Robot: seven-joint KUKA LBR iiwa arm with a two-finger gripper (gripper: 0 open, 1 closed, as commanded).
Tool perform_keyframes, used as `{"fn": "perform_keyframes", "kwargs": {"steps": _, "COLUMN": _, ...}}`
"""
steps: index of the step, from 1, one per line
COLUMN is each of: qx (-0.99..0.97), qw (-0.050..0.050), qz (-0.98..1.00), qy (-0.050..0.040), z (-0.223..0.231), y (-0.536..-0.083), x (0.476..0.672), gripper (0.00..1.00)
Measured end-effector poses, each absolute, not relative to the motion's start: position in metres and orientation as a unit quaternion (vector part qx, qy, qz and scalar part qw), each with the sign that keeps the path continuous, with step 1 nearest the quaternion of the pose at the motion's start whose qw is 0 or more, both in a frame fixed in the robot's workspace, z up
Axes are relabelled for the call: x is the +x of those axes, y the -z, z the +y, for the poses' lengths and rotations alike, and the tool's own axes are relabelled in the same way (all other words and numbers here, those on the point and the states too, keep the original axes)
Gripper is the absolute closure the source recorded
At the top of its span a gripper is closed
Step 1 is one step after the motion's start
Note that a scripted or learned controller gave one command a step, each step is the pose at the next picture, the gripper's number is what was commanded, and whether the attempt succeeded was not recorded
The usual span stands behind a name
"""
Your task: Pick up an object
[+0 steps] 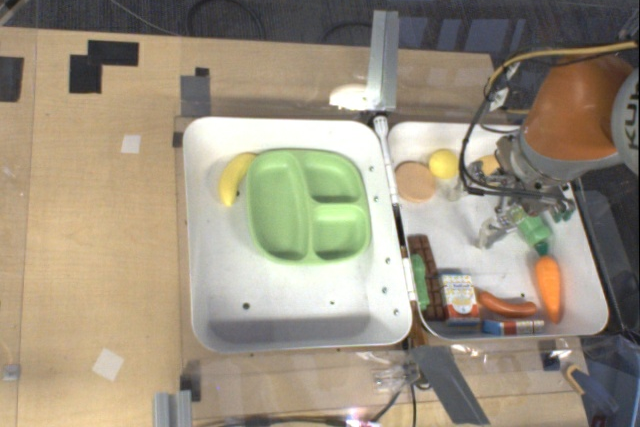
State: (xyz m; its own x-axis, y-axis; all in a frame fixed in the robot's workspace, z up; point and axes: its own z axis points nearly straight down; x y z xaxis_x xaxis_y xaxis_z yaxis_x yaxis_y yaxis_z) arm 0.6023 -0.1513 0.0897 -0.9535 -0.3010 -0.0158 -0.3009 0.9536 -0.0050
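My gripper (500, 227) hangs low over the middle of the right bin (596, 315), open with nothing between its fingers. A small green object (537, 233) lies just to its right, close to one finger; whether they touch I cannot tell. An orange carrot (548, 287) lies further toward the front right. A yellow lemon (443, 164) and a round tan disc (414, 182) sit at the bin's back left. Along the front lie a red sausage (505, 305), a small carton (458, 296) and a dark chocolate bar (422, 270).
The left bin (215, 305) holds a green divided plate (305, 205) with a yellow banana (234, 178) at its left side. The arm's orange band (575, 110) looms over the right bin's back right corner. A cable (480, 130) loops beside the wrist.
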Motion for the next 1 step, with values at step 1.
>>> {"fn": "perform_keyframes", "kwargs": {"steps": 1, "qx": -0.149, "qw": 0.007, "qz": 0.989, "qy": 0.0019, "z": -0.1604, "y": -0.0904, "x": 0.5613, "gripper": 0.0}}
